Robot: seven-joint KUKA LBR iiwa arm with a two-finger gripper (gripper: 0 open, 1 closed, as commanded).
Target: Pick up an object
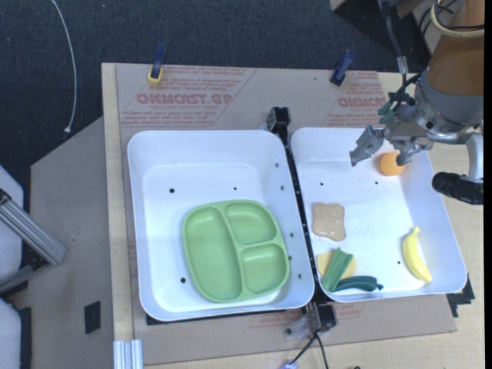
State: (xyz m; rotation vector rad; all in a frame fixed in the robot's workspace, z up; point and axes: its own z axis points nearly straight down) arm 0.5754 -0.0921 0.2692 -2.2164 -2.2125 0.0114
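1. Overhead, hand [382,146] hovered at the far end of right bin [438,206], fingers spread apart, nothing between them.
2. Sat just beside the right fingertip: orange ball [391,164], partly hidden by it, touching or not unclear.
3. Lay mid-bin: tan bread slice [329,221]; near the right wall: banana [416,257].
4. Rested at the near edge: yellow-green piece [336,268], dark green pepper [358,284].
5. Held green divided plate [234,249]: left bin [154,206].
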